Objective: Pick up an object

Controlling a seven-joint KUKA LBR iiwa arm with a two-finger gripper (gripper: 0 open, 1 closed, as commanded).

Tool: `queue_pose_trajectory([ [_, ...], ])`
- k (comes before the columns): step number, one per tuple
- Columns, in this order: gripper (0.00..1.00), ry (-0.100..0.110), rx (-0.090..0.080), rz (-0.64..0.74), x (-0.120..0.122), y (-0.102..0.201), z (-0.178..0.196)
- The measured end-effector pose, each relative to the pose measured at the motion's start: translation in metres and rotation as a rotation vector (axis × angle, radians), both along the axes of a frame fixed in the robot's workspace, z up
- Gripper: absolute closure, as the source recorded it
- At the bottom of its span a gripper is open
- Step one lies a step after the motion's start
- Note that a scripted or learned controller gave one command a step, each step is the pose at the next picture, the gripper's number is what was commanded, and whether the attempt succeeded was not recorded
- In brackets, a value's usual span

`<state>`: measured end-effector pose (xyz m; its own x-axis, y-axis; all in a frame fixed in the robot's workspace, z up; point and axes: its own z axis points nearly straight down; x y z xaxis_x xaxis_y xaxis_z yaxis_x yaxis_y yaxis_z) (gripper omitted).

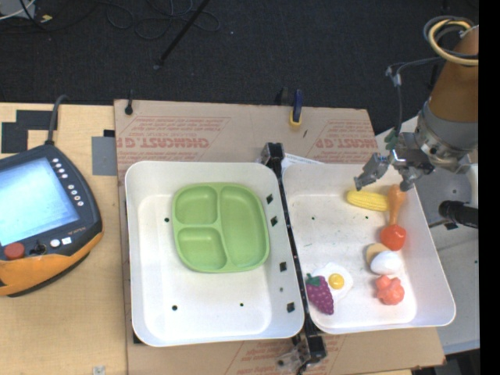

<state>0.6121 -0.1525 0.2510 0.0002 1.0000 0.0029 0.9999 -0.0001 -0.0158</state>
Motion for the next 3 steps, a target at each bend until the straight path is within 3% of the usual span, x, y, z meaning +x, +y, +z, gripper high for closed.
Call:
queue_pose_trajectory([
  [1,0.00,-0.013,-0.002,0.001,0.002,0.000,0.008],
  [3,0.00,-0.011,-0.002,0.003,-0.004,0.014,-0.098],
])
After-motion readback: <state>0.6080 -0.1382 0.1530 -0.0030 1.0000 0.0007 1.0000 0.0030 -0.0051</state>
